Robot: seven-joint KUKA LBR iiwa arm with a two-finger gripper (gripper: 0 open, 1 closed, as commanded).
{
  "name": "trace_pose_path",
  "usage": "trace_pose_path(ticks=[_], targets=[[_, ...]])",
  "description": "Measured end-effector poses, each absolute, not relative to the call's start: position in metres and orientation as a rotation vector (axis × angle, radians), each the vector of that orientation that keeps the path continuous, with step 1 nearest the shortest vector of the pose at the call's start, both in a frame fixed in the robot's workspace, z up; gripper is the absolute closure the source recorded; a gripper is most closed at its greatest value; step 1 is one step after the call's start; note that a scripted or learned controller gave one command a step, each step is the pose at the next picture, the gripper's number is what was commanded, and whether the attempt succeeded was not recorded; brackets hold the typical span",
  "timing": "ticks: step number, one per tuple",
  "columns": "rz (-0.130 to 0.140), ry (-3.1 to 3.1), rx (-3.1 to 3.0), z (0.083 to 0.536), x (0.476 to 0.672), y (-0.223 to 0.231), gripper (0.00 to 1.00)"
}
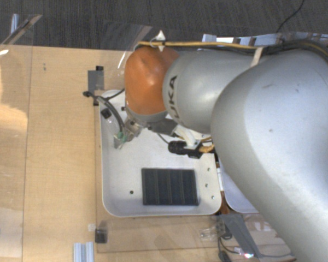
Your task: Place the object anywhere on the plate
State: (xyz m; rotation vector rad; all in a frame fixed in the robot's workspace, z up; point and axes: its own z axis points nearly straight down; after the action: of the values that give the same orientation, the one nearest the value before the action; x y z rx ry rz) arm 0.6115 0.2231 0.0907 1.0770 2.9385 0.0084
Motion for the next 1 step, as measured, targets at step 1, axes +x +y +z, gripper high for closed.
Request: trace_pose_path(ticks=[1], targets=[[0.009,3.006,0.893,0.2348,0.4911,0.2016,1.0]])
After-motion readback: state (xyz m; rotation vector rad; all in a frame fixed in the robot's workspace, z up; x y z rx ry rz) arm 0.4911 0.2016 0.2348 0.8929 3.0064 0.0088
